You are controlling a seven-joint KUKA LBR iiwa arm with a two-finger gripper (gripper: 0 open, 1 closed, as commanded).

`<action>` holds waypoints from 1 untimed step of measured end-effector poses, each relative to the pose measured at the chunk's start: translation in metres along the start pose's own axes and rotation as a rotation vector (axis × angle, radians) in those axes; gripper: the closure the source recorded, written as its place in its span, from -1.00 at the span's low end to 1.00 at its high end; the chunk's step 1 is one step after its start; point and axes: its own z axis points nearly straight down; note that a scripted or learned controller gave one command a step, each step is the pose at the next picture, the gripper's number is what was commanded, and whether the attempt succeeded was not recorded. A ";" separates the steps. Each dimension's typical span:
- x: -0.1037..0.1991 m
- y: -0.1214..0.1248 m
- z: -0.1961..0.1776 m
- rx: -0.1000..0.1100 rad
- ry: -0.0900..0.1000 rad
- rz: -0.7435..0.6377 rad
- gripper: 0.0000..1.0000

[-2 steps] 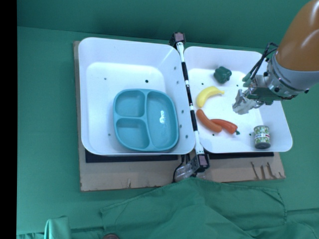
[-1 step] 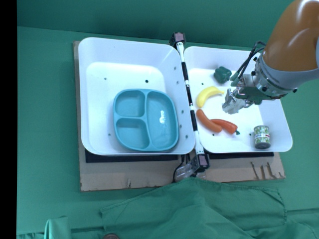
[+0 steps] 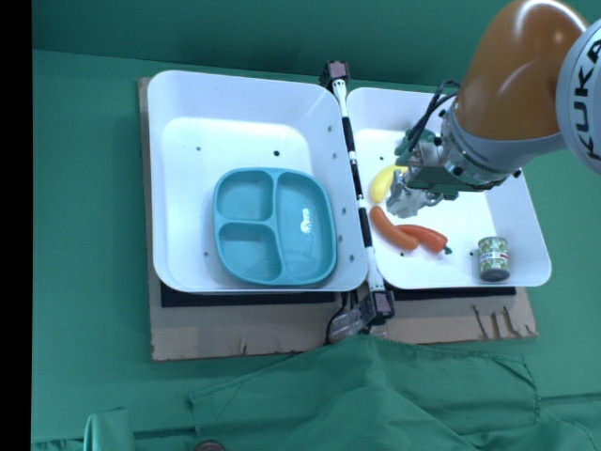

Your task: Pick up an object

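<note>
Grey arm (image 3: 526, 83) leans over right bin (image 3: 526, 242); jaws state unclear, above banana (image 3: 380, 184); bare floor near jar (image 3: 492, 258).

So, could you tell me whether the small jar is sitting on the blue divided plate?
No, the small jar stands in the right bin, while the blue divided plate lies in the left bin.

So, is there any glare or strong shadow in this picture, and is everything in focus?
Camera view: lighting is even and soft; a small bright glare spot sits on the teal divided plate; the arm throws a faint shadow on the right bin around the gripper; the small jar is sharp enough to see a label, but not to read it.
</note>
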 end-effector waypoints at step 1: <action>-0.017 0.021 -0.023 -0.002 0.000 0.001 1.00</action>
